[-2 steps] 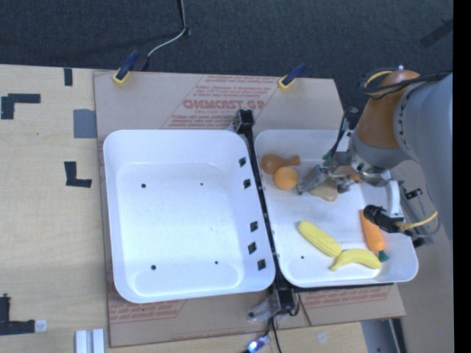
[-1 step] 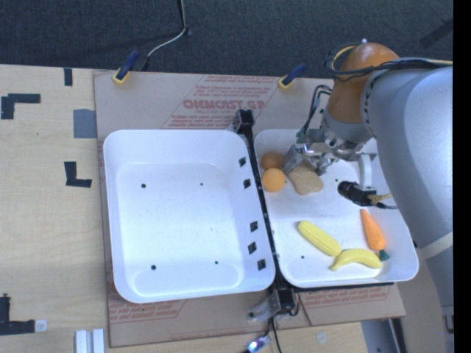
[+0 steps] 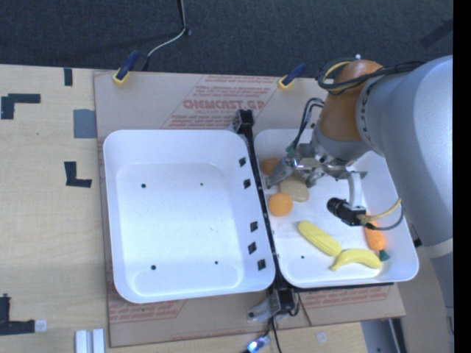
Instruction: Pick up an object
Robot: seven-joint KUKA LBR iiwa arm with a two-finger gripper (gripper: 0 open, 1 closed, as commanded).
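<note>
Behind both bins, red "CHEMCAST GP" lettering [image 3: 223,104] marks the board (end effector [image 3: 300,164] grip state unclear).

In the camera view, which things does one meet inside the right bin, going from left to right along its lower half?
Orange ball → corn cob → banana → carrot, close beside the banana's right end.
</note>
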